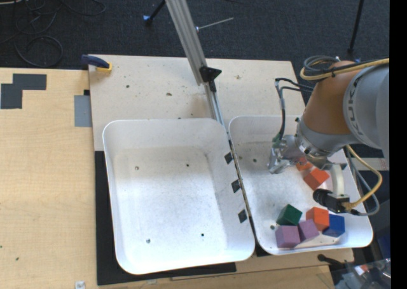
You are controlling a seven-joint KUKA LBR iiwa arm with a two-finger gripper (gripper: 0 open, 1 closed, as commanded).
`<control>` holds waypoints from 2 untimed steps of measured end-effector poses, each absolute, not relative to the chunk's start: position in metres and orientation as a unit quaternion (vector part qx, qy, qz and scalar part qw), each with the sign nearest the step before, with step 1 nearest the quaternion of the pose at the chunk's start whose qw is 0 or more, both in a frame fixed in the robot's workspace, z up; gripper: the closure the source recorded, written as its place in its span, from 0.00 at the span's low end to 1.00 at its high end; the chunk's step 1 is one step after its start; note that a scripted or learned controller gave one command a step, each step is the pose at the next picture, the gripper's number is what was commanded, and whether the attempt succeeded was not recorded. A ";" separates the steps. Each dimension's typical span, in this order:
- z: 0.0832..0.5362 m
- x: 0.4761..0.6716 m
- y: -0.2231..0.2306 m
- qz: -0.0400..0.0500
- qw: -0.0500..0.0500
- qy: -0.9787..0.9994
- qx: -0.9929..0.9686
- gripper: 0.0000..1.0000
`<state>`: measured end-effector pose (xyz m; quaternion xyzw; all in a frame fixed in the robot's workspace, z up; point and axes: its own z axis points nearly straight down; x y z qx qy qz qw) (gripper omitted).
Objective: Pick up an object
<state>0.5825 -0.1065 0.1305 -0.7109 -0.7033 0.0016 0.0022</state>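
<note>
End effector [278, 162] low in right bin [254, 130], grip state unclear; blocks [310, 223] crowd near corner.

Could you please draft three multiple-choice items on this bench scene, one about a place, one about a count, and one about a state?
1. Where do the coloured blocks lie?
A. In the left bin
B. In the right bin
C. On the wooden bench outside the bins

2. How many purple blocks are in the cluster at the near corner?
A. None
B. Two
C. Five

3. How does the green block stand in relation to the gripper?
A. It lies in the bin, apart from the gripper
B. It hangs high above the bin
C. It sits on top of the arm

Answers: 1 B, since the blocks rest in the right bin. 2 B, since two purple blocks lie side by side. 3 A, since the green block rests on the bin floor, well nearer than the gripper.
</note>
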 end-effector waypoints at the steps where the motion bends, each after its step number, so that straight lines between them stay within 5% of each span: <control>1: 0.193 0.583 -0.104 -0.001 -0.001 -0.708 -0.707 1.00; 2: 0.255 0.579 -0.102 -0.001 -0.002 -0.707 -0.707 1.00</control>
